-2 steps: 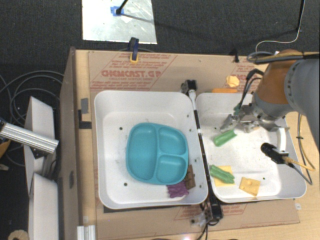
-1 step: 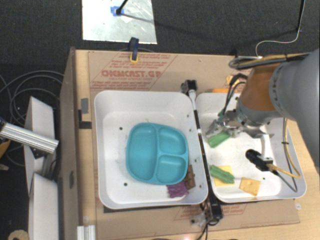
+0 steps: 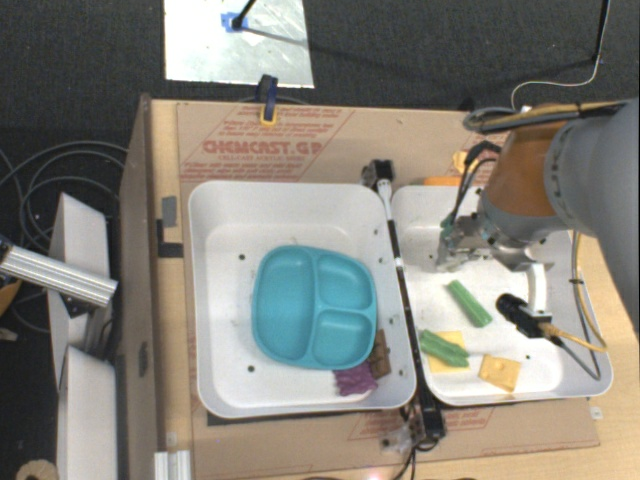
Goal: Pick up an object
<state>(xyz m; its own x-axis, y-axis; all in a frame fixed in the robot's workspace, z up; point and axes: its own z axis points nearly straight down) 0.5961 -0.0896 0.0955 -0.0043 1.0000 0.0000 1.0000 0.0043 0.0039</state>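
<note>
Bench, right white bin [image 3: 575, 383]: gripper [image 3: 458, 245] low at its upper-left, jaw state unclear. Nearest target is the green plastic stick [image 3: 468, 303], just below-right of it, long axis running diagonally upper-left to lower-right.

Robotics lab: cardboard-topped bench [image 3: 300, 138], loose cables [image 3: 40, 183], white bins [image 3: 215, 218].

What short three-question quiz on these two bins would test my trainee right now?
1. True or false: the blue plate lies in the left bin.
2. The green stick in the right bin is: A) beside the gripper, B) on the plate, C) outside both bins.
3. Fill in: the purple piece sits at the plate's ____ edge.

Key: 1 true; 2 A; 3 near (lower).
</note>
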